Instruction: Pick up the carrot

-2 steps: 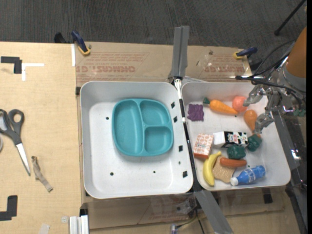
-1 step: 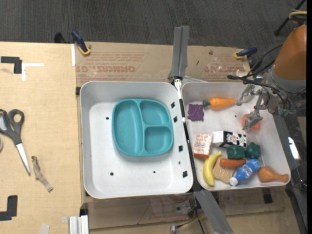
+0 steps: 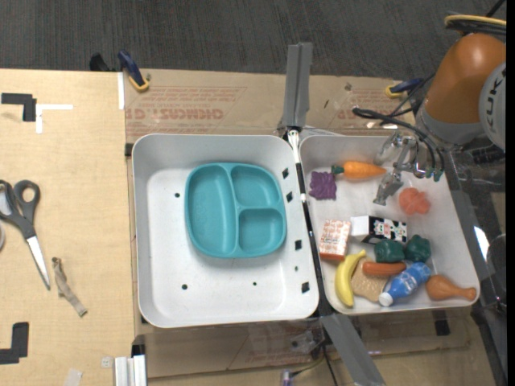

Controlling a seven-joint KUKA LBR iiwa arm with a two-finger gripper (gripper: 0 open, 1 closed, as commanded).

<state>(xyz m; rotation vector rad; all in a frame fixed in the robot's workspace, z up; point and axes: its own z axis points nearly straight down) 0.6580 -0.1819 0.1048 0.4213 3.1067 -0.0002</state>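
Two shallow white bins sit side by side on the surface, and the carrot (image 3: 364, 169) lies in the right bin (image 3: 460, 215), near its far wall, long axis running left to right, with its green top pointing left toward a purple toy (image 3: 323, 185) just beside it. It looks like a small moulded plastic play-food piece: light, stiff, smooth and probably a little slippery, tapering toward one end. The end effector (image 3: 392, 185) hangs just to the right of the carrot's orange tip and slightly nearer the camera, with a pinkish-red toy (image 3: 415, 201) close on its other side; its fingers are too small and dark against the bin to judge, so I cannot tell whether they are spread or closed, and nothing is seen between them. The best hold is likely across the thick middle of the orange body, jaws closing on its two long sides, since a grip near the narrow tip could squeeze it out sideways. A teal divided plate (image 3: 236, 210) rests in the left bin (image 3: 153, 240), well apart from all this.
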